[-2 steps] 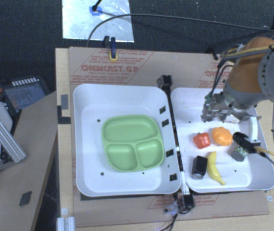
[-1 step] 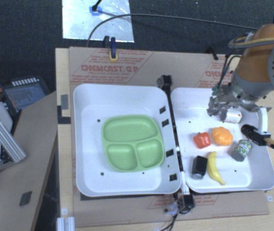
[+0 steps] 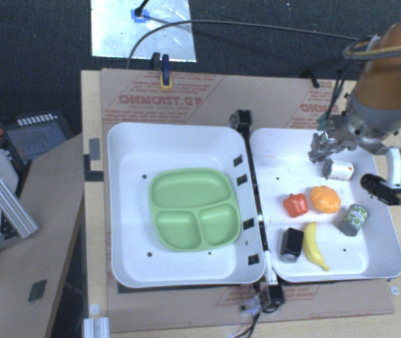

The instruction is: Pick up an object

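Approach step, by the look of it: nothing lifted yet. Gripper hanging at upper right of frame, over the back of the right bin, with no object between its tips. Cannot tell its state from this slanted view. White roll lying just right of and below it, the nearest candidate. Further down the frame, a cluster: red pepper touching or just beside orange, can at lower right, banana and black block near the front edge. Left bin holding a green tray, well apart from all this. Next, likely: shift toward the roll, centre over it, descend to straddle it, then close and lift.
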Motion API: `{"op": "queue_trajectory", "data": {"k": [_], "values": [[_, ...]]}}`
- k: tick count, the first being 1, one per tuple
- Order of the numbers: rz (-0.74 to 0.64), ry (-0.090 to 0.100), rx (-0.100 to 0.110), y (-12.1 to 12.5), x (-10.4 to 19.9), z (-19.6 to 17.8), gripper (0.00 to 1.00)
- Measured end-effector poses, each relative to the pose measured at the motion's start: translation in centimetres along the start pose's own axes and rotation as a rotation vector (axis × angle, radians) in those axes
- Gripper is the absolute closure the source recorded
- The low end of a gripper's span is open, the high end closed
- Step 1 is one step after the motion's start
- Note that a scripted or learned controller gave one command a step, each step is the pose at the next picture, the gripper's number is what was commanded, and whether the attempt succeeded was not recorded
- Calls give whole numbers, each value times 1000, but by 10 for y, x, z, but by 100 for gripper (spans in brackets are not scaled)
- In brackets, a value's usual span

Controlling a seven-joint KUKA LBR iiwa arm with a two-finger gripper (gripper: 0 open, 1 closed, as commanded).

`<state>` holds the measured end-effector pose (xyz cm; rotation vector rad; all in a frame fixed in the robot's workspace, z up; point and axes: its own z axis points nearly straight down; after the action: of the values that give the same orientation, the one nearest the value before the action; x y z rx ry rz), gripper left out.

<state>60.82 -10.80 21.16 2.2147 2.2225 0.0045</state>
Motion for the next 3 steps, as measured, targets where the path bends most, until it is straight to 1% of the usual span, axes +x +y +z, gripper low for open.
{"op": "queue_trajectory", "data": {"k": [1,2,3], "values": [[-5,3,5,-17,59,-2,100],[-6,3,4,-18,113,3,100],[-6,3,4,-21,158,0,100]]}}
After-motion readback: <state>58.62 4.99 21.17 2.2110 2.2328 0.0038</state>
